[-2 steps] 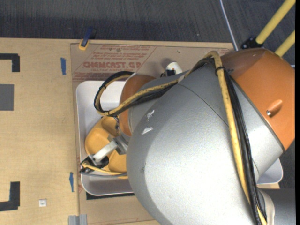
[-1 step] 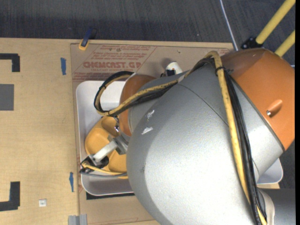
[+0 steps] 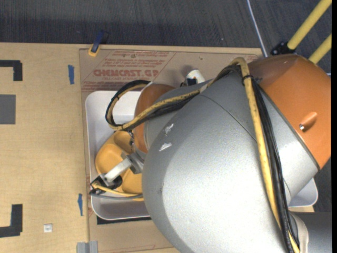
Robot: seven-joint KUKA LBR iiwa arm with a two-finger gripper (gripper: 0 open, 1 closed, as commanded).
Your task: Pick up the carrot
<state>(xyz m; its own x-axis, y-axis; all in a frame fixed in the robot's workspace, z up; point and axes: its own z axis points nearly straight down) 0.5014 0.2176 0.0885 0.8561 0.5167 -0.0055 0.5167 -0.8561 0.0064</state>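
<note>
**Around my reach: what lies on the bench**

Below me sits a white bin [image 3: 100, 101], shallow, its left wall and near corner showing. In it I see yellow rounded things [image 3: 109, 157], bunched toward the near left corner; what they are I cannot tell. The bin rests on a brown cardboard sheet [image 3: 131, 67] printed with red lettering. A blue-and-yellow clip [image 3: 97, 42] lies at the sheet's far left corner. Strips of blue tape [image 3: 71, 74] mark the sheet's left edge. Black angle marks [image 3: 16, 70] show on the bench at far left.
</note>
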